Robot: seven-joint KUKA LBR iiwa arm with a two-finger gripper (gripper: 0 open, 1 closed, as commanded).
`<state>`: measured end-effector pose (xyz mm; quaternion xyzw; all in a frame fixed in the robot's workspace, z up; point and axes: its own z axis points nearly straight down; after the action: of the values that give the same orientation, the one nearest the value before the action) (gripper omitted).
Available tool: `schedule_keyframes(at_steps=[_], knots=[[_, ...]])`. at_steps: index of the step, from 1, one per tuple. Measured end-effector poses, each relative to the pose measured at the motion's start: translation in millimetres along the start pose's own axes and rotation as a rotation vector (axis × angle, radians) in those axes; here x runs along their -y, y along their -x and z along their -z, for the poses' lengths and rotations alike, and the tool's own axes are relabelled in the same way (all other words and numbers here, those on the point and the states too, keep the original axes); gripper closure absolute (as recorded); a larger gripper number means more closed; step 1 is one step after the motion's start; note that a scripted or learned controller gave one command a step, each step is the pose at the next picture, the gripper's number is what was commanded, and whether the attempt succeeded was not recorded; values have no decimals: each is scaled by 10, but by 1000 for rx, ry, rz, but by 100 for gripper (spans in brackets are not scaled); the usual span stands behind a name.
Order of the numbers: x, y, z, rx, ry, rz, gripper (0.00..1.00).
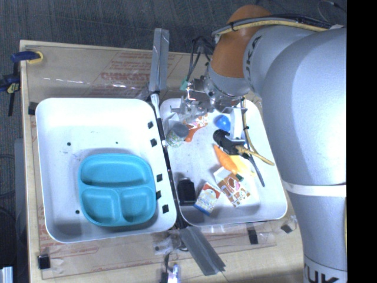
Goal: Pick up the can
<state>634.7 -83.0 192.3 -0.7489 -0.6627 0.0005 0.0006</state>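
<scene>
The can (176, 135) is a small silvery-grey cylinder in the right bin (272, 188), close to that bin's left wall near the back. My gripper (190, 107) hangs at the bin's back left corner, just above and slightly right of the can. The metal parts of the gripper reach down toward the can and an orange-and-white item (198, 122) beside it. From this angle I cannot see whether anything is held.
The right bin also holds a blue ball (222, 122), an orange carrot-shaped piece (227, 158), a printed packet (233, 187), a small box (207, 198) and a black block (186, 191). The left bin (53, 128) holds a blue divided tray (116, 188).
</scene>
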Motion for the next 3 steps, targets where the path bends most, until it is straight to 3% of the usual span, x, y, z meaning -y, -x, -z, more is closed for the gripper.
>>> schedule_keyframes(at_steps=[1,2,3], knots=[[1,3,-2,0,-1,-1,0],[-36,295,-874,-2,2,-225,0],[-310,648,-990,-1,0,-224,0]])
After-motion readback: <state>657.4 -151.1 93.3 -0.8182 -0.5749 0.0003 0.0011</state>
